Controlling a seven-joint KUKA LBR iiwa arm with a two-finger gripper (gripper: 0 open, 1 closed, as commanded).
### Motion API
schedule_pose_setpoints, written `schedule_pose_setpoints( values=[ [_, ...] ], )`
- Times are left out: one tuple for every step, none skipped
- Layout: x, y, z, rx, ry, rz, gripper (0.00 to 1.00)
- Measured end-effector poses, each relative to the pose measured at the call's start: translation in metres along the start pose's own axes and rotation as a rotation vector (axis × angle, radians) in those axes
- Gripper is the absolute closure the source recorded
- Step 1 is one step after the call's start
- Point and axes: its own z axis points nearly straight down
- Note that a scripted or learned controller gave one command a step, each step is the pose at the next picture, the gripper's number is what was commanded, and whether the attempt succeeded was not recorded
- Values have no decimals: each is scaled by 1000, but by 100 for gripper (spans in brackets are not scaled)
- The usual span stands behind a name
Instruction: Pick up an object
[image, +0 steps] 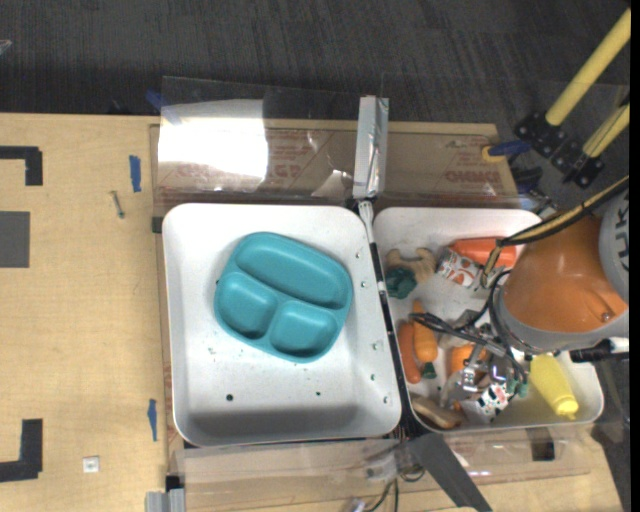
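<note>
The right bin (520, 217) holds a heap of small things: an orange carrot-like piece (425, 345), a green toy (401, 281), a white and red can (458, 268), a yellow bottle (554, 384) and a tan piece (433, 409) at the front. My arm's orange band (555, 283) hangs over this bin from the right. The gripper (483, 378) is low among the clutter at the bin's front middle, wrapped in black cables. It sits right over an orange piece (460, 358) and a small speckled object (491, 399). I see nothing clearly between its tips.
The left bin (200, 380) carries a teal divided plate (284, 294) near its middle. A clear plastic wall (369, 150) rises behind both bins, and a thin divider separates them. Yellow poles (598, 60) stand at the upper right. Brown bench board lies to the left.
</note>
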Motion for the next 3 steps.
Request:
schedule_pose_setpoints(
  values=[
    [-1,-2,0,0,-1,-104,0],
    [-5,-1,-12,-1,-13,-106,100],
    [-82,0,-197,-1,1,-433,100]
  ],
)
